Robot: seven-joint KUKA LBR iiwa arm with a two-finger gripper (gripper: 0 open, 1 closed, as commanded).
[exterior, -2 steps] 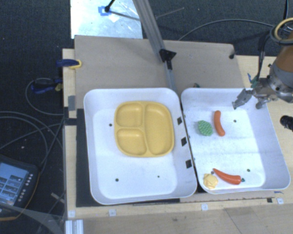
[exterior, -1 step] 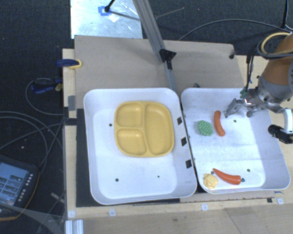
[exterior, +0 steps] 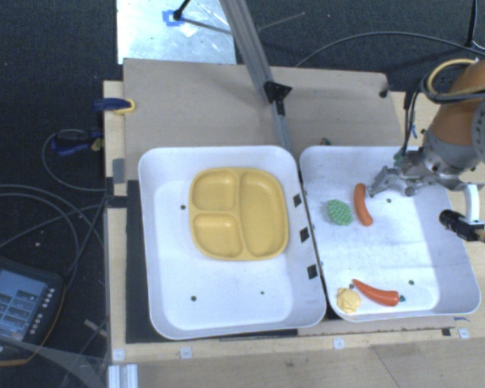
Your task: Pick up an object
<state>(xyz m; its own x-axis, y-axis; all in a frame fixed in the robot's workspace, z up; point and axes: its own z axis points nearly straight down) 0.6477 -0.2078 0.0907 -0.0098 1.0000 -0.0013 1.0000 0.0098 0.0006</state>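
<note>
hand (exterior: 394,181): fingers spread, gripping nothing, over right bin (exterior: 453,297) far side
target: we pick the orange sausage (exterior: 361,204), just left of hand
handling: looks light, smooth, round; likely rolls
grip: across its middle

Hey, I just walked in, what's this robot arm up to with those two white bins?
The arm's gripper hangs over the upper part of the right bin, close to a small orange sausage, with nothing seen between its fingers. A green knobbly piece lies beside that sausage, and a longer orange sausage and a yellow piece sit near the bin's front edge. The left bin holds a yellow divided plate. Nothing has been picked up yet.
</note>
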